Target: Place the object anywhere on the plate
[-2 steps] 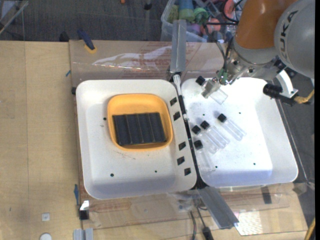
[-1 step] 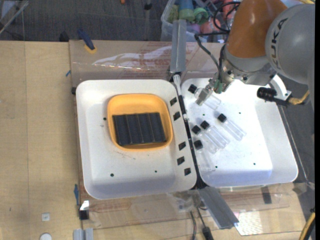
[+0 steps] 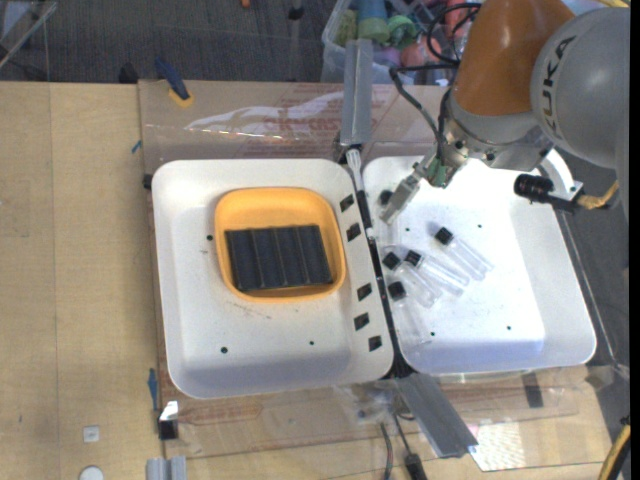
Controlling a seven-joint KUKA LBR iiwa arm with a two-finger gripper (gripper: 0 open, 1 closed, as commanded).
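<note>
**Dark ribbed slab on the orange plate, left bin; gripper over the right bin**

Left bin [image 3: 190, 353]: we see one orange plate [image 3: 232, 211] in it. It is squarish with rounded corners and a raised rim, smooth and glossy. On the plate lies the dark slab [image 3: 278, 258], a flat, matte black rectangle ribbed into parallel strips. It sits wholly inside the rim, towards the plate's near edge. The bin itself is shallow white plastic with rounded corners and a few small dark dots on its floor. A row of small black tabs [image 3: 362, 321] runs down its right wall beside the divider.

Right bin [image 3: 555, 343]: same white shell. In it we see clear tube-like pieces [image 3: 455, 266], transparent and shiny, lying slanted near the middle-left. Small black bits [image 3: 441, 235] lie around them; we can't say if these are caps or loose parts.

The gripper [image 3: 398, 196] hangs over the right bin's far-left corner, just beside the divider, pointing down and left. It is well apart from the slab. We cannot tell whether it is open or closed, and we see nothing held in it. Above it are the orange band [image 3: 505, 43] and the grey arm [image 3: 595, 78], both rounded and glossy.
</note>
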